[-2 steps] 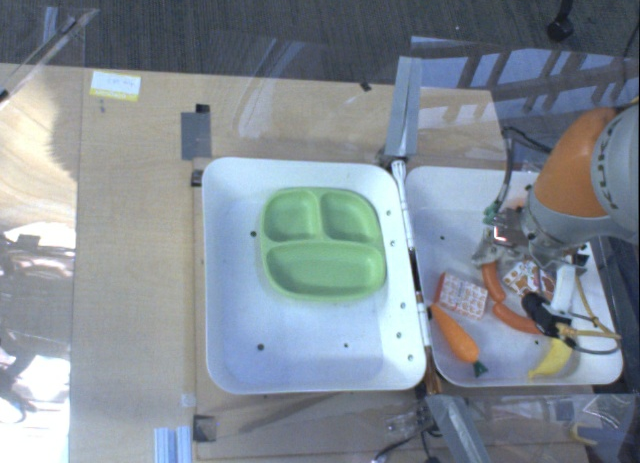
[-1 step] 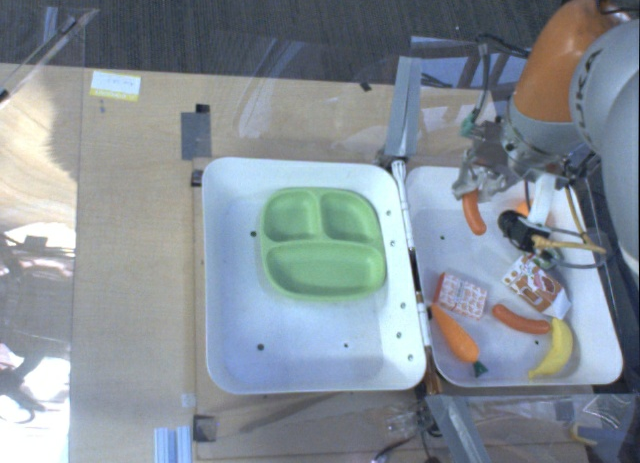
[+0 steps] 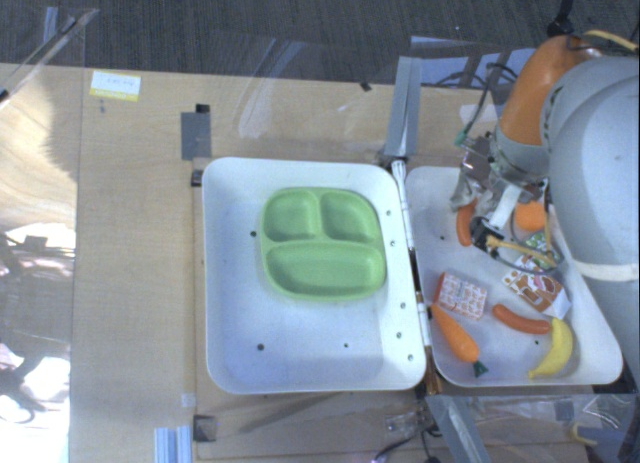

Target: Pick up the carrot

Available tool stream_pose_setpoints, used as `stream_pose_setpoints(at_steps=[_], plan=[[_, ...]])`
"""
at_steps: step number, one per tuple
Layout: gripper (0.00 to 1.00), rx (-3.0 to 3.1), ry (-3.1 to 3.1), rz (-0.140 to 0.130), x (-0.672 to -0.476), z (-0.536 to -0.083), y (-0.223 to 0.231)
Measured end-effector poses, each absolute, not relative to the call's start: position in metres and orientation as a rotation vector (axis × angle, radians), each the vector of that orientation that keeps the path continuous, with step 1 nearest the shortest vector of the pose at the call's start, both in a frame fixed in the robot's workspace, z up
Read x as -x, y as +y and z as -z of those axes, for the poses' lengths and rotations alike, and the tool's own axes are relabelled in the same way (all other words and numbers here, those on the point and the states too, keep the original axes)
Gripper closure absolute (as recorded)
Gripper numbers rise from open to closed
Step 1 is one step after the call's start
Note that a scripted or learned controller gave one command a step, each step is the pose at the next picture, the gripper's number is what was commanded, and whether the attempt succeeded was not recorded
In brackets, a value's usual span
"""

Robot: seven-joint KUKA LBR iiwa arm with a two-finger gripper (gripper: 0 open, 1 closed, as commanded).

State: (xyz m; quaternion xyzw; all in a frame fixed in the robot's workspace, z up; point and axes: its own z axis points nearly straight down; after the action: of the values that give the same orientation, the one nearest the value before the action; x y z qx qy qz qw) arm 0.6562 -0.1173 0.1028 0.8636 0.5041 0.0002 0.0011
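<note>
- The green divided plate [image 3: 322, 266] lies in the left white bin [image 3: 300, 346], toward that bin's far half. Everything below is placed from this plate.
- The carrot [image 3: 456, 337] lies in the right white bin [image 3: 428, 191], to the view's right of the plate and nearer the camera than the plate's near rim. It rests slantwise close to the bin's wall on the plate's side, with its green tip pointing away from the plate and toward the near edge.
- The claw [image 3: 478, 199] hangs over the right bin, to the right of the plate and level with its far rim, well apart from the carrot. I cannot tell whether it is released or clenched.
- A small red-orange thing [image 3: 463, 226] sits just under the claw on the side toward the plate; I cannot tell if the two touch.
- A round orange thing [image 3: 530, 217] lies beyond the claw, farther from the plate.
- A pink checked packet [image 3: 462, 296] lies right of the plate's near corner, just beside the carrot's thick end.
- Farther from the plate than the carrot lie a printed packet [image 3: 537, 289], a red sausage [image 3: 522, 320] and a banana [image 3: 556, 349].
- The grey arm [image 3: 590, 171] comes in from the side away from the plate.
- Both bins rest on the pale wooden surface [image 3: 130, 251].
</note>
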Motion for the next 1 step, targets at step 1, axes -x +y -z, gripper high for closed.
stream_pose_setpoints(at_steps=[1], plan=[[1.00, -2.528, 1.853, -0.009, -0.6526, -0.1953, -0.0627]])
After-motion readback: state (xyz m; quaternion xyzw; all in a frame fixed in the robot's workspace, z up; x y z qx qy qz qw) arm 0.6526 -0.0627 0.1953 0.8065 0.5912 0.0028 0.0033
